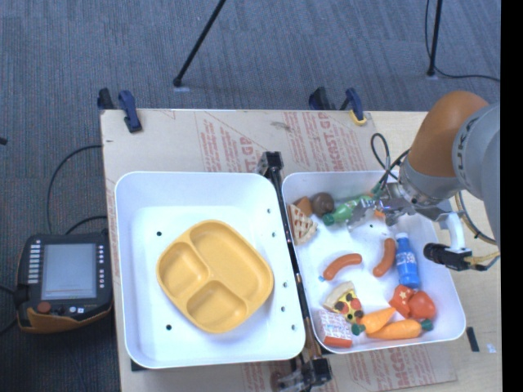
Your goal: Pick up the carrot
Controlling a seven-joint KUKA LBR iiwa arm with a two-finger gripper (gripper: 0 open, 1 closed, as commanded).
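Observation:
The carrot (pixel 399 330) is orange with a green stub at its right end and lies flat against the front wall of the right bin (pixel 455 288). A second, smaller orange piece (pixel 376 319) lies just to its left. My gripper (pixel 382 210) is low over the back of the same bin, beside the green bottle (pixel 351 209). It is far from the carrot, roughly a bin's depth behind it. The grey wrist hides most of the gripper.
The right bin also holds a blue bottle (pixel 406 261), two sausages (pixel 341 265) (pixel 385 257), a pizza slice (pixel 343 299), a waffle (pixel 302 221), a red pepper (pixel 415 302) right behind the carrot and a wafer (pixel 333 329). A yellow divided plate (pixel 215 276) lies in the left bin (pixel 135 219).

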